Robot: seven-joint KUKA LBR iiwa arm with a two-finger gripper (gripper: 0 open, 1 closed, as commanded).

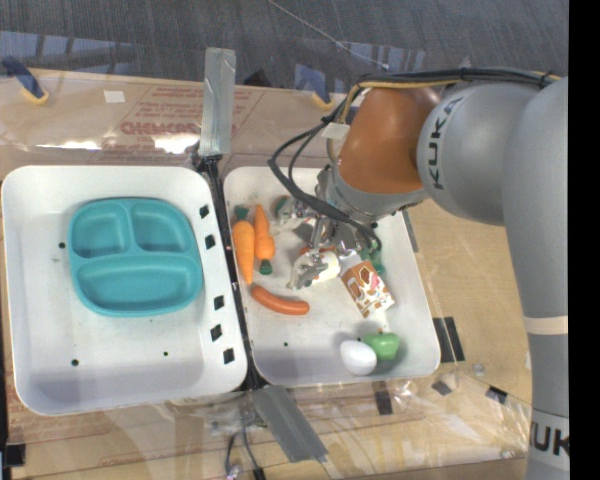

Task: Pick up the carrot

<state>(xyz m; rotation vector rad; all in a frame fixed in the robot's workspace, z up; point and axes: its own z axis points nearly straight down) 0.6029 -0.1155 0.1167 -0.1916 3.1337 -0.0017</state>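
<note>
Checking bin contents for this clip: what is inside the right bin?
The right bin holds two carrots, a red sausage-like piece, a small carton, a white item and a green one. The arm covers the bin's upper part.

A teal divided plate (135, 255) lies in the left bin (30, 348).

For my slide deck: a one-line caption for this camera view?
KUKA arm's gripper hovers in the right bin beside two carrots; teal tray in the left bin.
</note>
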